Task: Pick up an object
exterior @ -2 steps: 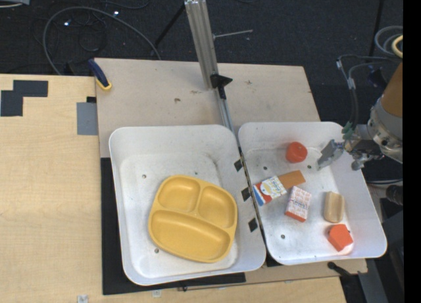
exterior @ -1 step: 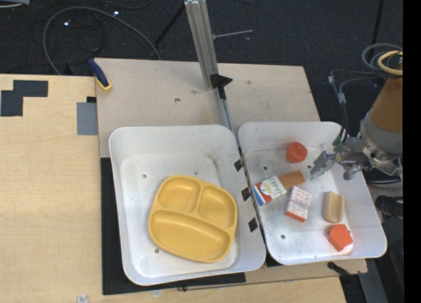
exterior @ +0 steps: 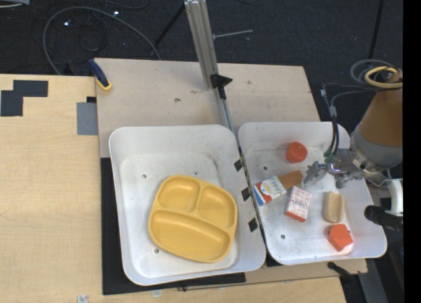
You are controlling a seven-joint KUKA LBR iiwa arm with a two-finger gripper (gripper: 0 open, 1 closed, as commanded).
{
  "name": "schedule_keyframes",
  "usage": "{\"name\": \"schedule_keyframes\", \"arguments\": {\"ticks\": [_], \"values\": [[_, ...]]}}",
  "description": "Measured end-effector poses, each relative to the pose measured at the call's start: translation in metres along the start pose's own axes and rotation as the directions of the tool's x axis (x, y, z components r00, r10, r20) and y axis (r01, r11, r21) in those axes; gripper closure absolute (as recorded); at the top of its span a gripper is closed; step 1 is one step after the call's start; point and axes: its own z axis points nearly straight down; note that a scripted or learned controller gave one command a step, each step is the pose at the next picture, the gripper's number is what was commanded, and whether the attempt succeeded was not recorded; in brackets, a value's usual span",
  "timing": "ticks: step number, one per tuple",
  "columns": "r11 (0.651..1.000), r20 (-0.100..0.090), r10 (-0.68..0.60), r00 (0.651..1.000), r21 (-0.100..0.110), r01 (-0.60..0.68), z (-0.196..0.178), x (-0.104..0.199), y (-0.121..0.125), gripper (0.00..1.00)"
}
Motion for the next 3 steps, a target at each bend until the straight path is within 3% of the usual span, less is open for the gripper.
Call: {"name": "schedule_keyframes", "arguments": {"ticks": [1, 2, 3], "values": [[1.000, 0.000, 0.000, 1.000, 0.000, 0.000, 0.046, -0.006, 0.002, 0.00], [1.000, 0.000, 0.002, 1.000, -0.002, -0.002, 0.034, -0.007, 0.002, 1.00], [1.000, 0.003, -0.002, 1.000, -0.010, 0.002, -0.024, -0.003, -0.005, 1.00]]}}
